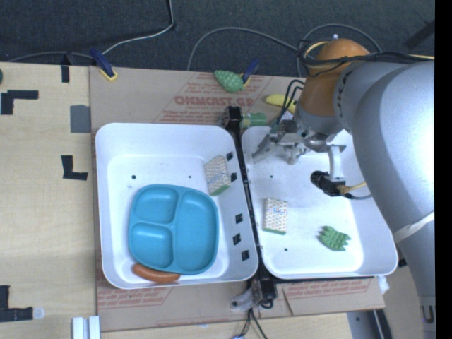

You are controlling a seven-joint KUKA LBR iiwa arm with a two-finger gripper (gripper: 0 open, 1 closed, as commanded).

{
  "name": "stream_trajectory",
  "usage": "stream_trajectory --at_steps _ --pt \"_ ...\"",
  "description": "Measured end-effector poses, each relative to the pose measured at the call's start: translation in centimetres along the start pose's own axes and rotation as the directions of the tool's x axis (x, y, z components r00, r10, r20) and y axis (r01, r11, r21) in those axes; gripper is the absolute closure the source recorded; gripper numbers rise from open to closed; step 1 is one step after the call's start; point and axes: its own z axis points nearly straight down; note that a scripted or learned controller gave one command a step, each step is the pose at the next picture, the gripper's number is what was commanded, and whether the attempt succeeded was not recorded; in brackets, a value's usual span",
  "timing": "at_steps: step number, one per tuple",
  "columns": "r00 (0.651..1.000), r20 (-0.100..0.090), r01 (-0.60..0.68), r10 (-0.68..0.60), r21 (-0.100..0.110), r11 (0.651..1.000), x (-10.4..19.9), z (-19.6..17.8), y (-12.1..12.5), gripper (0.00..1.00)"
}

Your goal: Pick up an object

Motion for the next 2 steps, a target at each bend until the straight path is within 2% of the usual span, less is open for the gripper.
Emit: stream_trajectory --at_steps 2 --pt "1.0 0.001 0.0 0.0 0.0 1.0 -0.16 -0.01 -0.13 0.0"
